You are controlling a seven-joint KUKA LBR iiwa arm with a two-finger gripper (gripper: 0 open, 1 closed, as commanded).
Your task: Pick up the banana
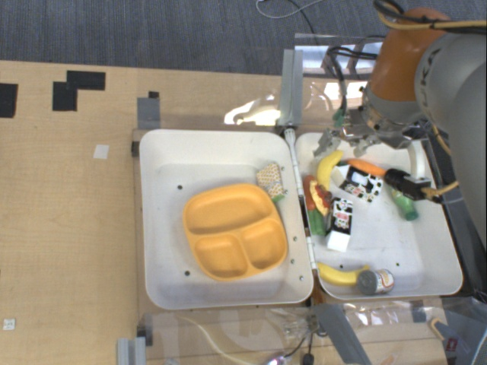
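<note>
- Now the gripper (351, 137) hangs over the far part of the right bin (434, 276), and its fingers look spread open with nothing between them.
- One banana (328, 167) lies just below the fingers, beside a carrot (367, 166).
- Another banana (340, 274) lies at the near edge, well apart.
- Left bin (163, 280) holds a yellow plate (234, 231).

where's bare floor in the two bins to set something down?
Left bin: bare strips left of and above the yellow tray. Right bin: open patch between the white box, green item and can. Crowded under the gripper, around the upper banana.
</note>
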